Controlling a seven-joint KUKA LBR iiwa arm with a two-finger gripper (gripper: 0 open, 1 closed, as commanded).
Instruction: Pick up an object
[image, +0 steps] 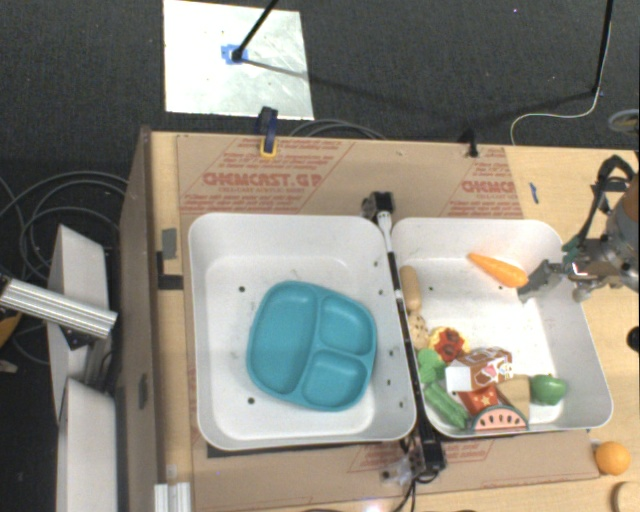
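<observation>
An orange carrot (497, 267) is seen lying in the right bin (575, 345), at its far side. Just beside it, at the bin's right rim, the gripper (548, 274) is positioned; whether it is parted or closed cannot be told. A teal divided plate (311, 344) is held in the left bin (215, 330).

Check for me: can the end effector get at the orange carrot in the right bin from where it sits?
Probably yes. The end effector hangs at the right bin's far right side, just beside the carrot. The carrot lies alone on bare bin floor, apart from the toy pile nearer the camera, so nothing visibly blocks it.
</observation>
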